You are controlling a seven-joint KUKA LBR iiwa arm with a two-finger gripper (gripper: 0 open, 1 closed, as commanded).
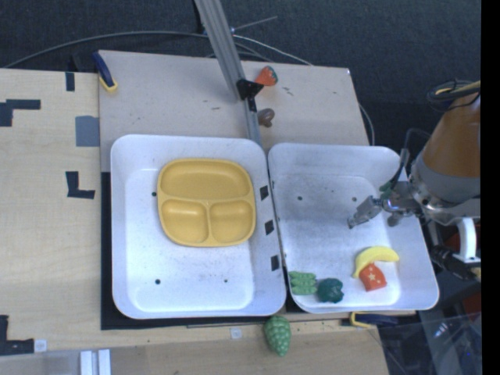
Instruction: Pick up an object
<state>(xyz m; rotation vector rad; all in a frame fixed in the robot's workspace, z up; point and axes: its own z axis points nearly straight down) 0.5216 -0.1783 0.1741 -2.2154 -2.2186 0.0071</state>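
Starting at the left, the left bin (129,287) holds a yellow divided plate (207,201) lying flat in its upper half. Just below the seam between the bins, a green bunch of grapes (276,334) lies outside on the bench (156,92). The right bin (312,170) carries the likely targets along its lower edge: a light green piece (302,282) touching a darker green piece (330,290), then a yellow banana (376,257) with a red piece (373,277) just under it. The gripper (376,212) hangs above the banana over bare bin floor, its fingers apart with nothing between them. By my judgement the pick is not yet done: no object is grasped, and choosing one, closing on it and lifting all remain.
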